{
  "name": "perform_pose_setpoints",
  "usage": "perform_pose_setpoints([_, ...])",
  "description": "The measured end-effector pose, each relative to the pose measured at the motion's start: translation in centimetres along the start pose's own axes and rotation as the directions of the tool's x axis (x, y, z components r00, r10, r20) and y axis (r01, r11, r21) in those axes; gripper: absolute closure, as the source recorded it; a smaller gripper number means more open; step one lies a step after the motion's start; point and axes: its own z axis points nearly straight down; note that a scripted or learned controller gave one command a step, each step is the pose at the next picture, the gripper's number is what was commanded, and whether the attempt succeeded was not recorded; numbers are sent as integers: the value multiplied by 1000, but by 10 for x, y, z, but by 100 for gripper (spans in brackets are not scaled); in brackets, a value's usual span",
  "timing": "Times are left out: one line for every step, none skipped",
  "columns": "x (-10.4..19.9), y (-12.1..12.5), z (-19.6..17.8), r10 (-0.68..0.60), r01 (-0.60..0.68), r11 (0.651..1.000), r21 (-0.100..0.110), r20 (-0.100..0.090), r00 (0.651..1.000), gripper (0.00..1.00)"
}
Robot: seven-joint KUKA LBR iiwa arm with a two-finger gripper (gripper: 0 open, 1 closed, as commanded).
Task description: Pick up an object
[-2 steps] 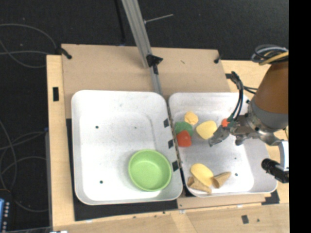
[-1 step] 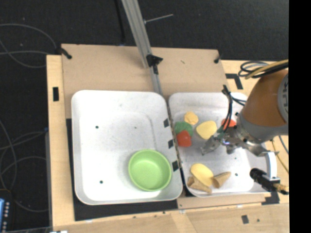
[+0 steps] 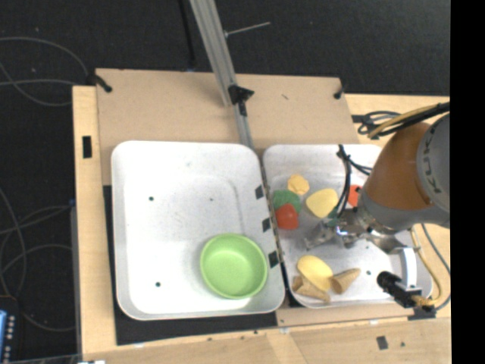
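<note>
Nearest the lens, the grey-and-orange arm (image 3: 402, 180) is reaching into the right bin (image 3: 303, 161), its pincer (image 3: 337, 232) hanging among toy foods. Just beside it are lying a yellow piece (image 3: 322, 202) and a red one (image 3: 287, 217) (tan bits are sitting lower). Opposite, a green bowl (image 3: 233, 265) is resting in the left bin (image 3: 167, 203) on the desk (image 3: 167, 112).

1. Bright, even overhead light; the white bins (image 3: 189, 226) nearly wash out.
2. Soft, short shadows under the green bowl (image 3: 233, 265).
3. Surroundings fall dark; the picture is slightly soft and grainy.
</note>
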Motion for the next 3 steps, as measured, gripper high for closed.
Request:
perform_pose_setpoints([1, 2, -13, 4, -4, 1000, -8, -3, 1000, 100])
perform_pose_setpoints([-4, 3, -57, -2, 2, 1000, -9, -1, 1000, 100])
perform_pose_setpoints([-6, -4, -104, -5, 5, 1000, -11, -1, 1000, 100])
